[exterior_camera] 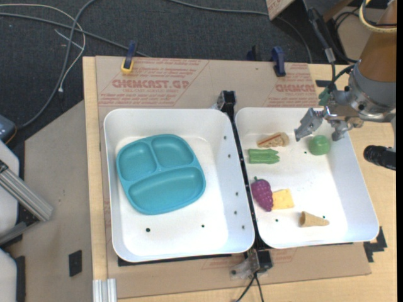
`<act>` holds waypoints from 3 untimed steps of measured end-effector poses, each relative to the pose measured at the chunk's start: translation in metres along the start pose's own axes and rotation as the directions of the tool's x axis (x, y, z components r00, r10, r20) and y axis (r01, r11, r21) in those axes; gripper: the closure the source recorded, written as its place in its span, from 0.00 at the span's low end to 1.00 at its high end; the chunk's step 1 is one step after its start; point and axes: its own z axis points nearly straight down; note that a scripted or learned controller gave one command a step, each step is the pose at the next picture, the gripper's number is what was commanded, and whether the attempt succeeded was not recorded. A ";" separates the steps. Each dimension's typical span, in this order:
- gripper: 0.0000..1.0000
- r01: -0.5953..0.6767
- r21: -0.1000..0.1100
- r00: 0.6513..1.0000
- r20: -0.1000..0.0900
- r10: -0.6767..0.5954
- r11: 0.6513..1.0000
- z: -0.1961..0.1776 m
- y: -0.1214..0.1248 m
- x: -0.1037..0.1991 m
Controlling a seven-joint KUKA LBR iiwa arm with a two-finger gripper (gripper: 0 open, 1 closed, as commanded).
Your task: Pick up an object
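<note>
Now gripper (322,126) spread, holding zilch; right bin (356,194) w/ 6 food toys, left bin (119,225) 1 teal plate (161,173).

Lighting's pretty even here, bright and diffuse from overhead, no hard shadows anywhere. The two white bins (239,168) come out close to blown, so their inner walls lose detail, and there's a soft sheen on the teal plate (161,172). Small faint shadows sit right under the food pieces. The dark carpet (44,49) up top stays murky. Overall a bit soft and low-res, and the tool (322,126) looks slightly smeared.
</note>
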 end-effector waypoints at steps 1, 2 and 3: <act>0.00 0.003 -0.013 1.000 0.001 -0.002 1.000 -0.007 0.002 0.000; 0.00 0.001 -0.010 1.000 0.001 -0.001 1.000 0.045 -0.004 -0.008; 0.00 0.002 -0.009 1.000 0.001 -0.002 1.000 0.098 0.005 -0.012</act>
